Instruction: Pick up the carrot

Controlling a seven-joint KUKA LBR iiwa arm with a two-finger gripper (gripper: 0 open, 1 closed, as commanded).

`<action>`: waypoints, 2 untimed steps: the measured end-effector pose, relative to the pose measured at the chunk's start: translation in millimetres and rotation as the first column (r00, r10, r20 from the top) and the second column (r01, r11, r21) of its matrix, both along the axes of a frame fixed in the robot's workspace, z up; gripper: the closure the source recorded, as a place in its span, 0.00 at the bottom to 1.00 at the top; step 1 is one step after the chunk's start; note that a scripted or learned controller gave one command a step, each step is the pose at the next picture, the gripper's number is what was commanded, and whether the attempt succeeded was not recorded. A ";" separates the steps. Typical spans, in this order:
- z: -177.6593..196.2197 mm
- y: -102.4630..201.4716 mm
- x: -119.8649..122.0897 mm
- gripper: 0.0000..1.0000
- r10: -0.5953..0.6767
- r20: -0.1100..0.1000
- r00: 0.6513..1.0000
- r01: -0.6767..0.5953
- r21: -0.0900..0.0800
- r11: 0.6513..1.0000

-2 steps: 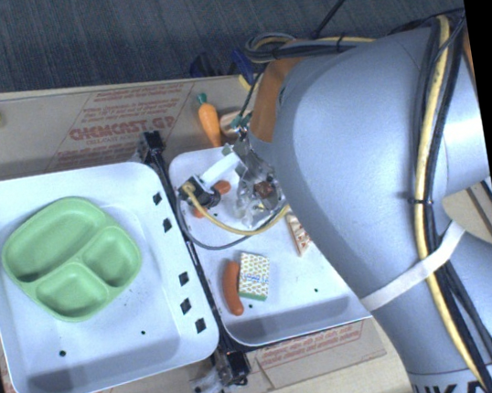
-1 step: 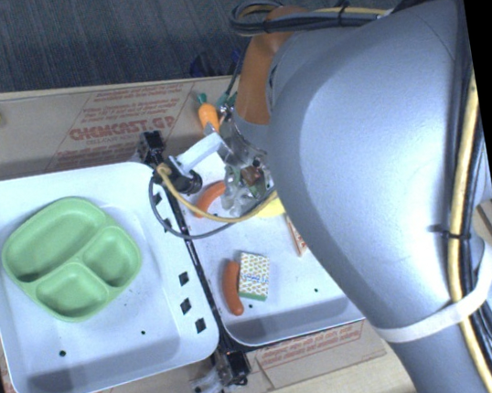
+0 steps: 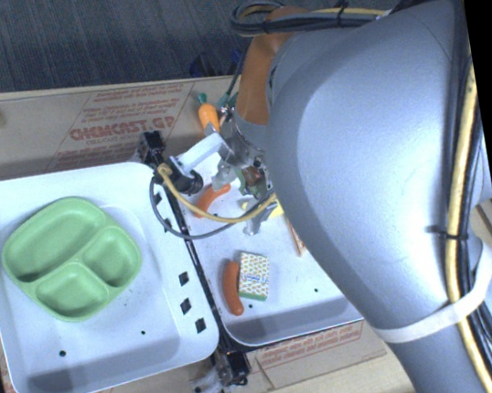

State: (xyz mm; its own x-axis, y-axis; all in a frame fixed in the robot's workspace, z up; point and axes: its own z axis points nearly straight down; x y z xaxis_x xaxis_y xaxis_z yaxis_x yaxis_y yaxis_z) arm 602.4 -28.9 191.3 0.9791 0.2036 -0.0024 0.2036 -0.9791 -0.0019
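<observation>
The grey arm reaches in from the right and covers most of the right bin, because it is bent low over that bin to work inside it. The cardboard-topped bench carries both bins side by side. The left bin holds a green divided plate, lying flat and well apart from the work.

The claw hangs over the far-left part of the right bin, with black and yellow cable looping from it across the rim between the bins. Wiring and wrist hide its tips, so I cannot tell whether it is released or clenched, and nothing can be seen grasped.

Nearer, a small patterned box lies flat with an orange-red sausage-like piece touching its left side.

The carrot, judged by its orange body and green tip, lies at the far rim of the right bin, just beyond the claw and apart from it. A small orange patch under the cables is too hidden to name. The pick looks not yet done.
</observation>
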 end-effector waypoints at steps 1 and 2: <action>0.1 -16.3 37.2 0.00 0.001 -0.001 1.000 -0.001 0.001 1.000; -100.4 -67.6 -47.1 0.00 0.036 -0.003 0.999 -0.036 0.002 0.999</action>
State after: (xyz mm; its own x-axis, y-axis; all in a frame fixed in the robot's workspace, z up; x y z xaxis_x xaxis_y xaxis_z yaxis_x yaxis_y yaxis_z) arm 555.2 -96.5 90.9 0.9711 0.2385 -0.0053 0.2384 -0.9711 -0.0044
